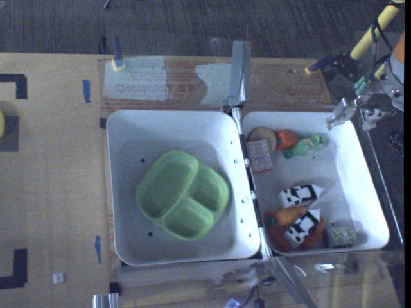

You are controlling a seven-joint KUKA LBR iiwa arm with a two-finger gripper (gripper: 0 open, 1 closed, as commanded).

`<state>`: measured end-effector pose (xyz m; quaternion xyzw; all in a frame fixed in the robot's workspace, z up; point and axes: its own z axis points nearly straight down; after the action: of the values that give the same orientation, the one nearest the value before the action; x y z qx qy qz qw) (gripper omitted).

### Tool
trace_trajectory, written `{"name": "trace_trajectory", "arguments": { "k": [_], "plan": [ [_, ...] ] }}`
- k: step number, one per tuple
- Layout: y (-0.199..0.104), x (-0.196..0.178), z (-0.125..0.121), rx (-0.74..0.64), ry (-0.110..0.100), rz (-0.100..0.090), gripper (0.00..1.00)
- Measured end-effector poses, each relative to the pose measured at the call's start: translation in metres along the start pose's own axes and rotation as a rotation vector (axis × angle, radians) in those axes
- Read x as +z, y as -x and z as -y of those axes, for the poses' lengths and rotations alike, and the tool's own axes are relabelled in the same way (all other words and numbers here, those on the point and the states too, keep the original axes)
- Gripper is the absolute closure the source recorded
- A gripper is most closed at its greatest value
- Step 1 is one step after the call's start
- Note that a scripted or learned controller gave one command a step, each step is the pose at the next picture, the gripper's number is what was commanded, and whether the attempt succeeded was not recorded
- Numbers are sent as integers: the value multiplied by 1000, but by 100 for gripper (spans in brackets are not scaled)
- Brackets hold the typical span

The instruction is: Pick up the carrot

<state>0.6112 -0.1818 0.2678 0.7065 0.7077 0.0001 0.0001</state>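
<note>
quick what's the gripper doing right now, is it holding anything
Gripper: at the right bin's upper right corner, holding nothing; open or closed cannot be told.

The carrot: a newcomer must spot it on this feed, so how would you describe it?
Look in the right-hand white bin, near its front left corner. The carrot lies slantwise between two black-and-white cartons. It alone is a slim orange taper.

Carrot (290,215) among toys in right bin (366,172); gripper (352,112) above its far corner.
</note>
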Motion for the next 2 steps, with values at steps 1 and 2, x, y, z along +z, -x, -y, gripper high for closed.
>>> {"name": "trace_trajectory", "arguments": {
  "k": [1, 2],
  "plan": [
    [25, 110, 84, -241, 1, 0, 0],
    [-6, 153, 117, -595, 18, 11, 0]
  ]
}}
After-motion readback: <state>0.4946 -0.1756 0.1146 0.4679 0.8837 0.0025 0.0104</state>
